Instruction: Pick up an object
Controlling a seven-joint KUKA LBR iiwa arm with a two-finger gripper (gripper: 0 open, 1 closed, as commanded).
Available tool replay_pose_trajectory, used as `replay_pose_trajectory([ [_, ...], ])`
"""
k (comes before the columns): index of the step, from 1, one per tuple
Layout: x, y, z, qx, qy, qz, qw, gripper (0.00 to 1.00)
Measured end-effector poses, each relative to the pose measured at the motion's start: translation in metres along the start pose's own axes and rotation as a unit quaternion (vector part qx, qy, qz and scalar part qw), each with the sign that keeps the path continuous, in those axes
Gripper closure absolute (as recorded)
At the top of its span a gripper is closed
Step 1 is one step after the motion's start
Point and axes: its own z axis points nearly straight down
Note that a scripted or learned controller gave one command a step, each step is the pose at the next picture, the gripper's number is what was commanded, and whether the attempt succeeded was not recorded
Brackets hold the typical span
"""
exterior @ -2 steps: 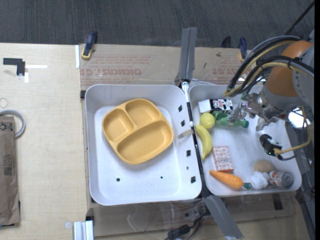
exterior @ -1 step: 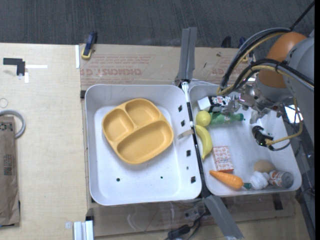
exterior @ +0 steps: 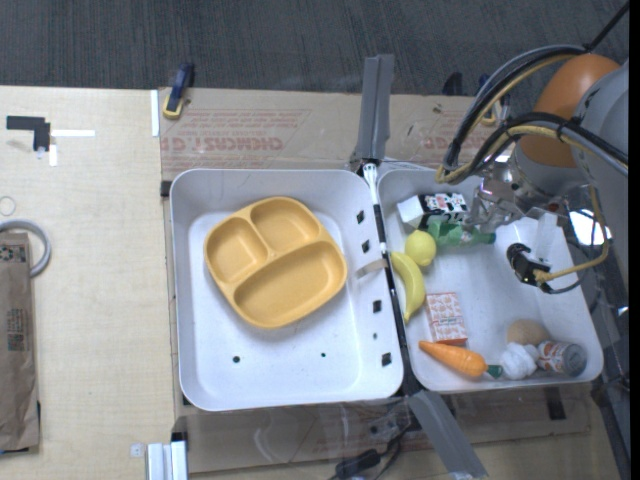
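Left bin (exterior: 190, 298): one yellow plate (exterior: 275, 260). Right bin (exterior: 580, 318): one banana (exterior: 408, 280), one lemon (exterior: 421, 249), one carrot (exterior: 452, 357). Gripper (exterior: 487, 214) at far edge, grip impossible to tell.

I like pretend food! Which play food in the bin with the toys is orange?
The carrot, lying near the front edge of the right bin. It is orange with a green tip, while the banana and the lemon are yellow.

A green object (exterior: 466, 234), perhaps a toy vegetable, lies near the right bin's (exterior: 560, 313) far wall. It sits just beside the lemon (exterior: 421, 249).
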Motion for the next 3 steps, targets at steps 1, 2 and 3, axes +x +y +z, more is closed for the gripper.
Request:
replay_pose_trajectory([
  [1,0.019,0.022,-0.076,0.016,-0.001,-0.124,0.9922,1.0],
  [2,0.019,0.022,-0.076,0.016,-0.001,-0.124,0.9921,0.0],
  [3,-0.007,-0.006,0.022,0.011,0.002,-0.27,0.9627,0.0],
])
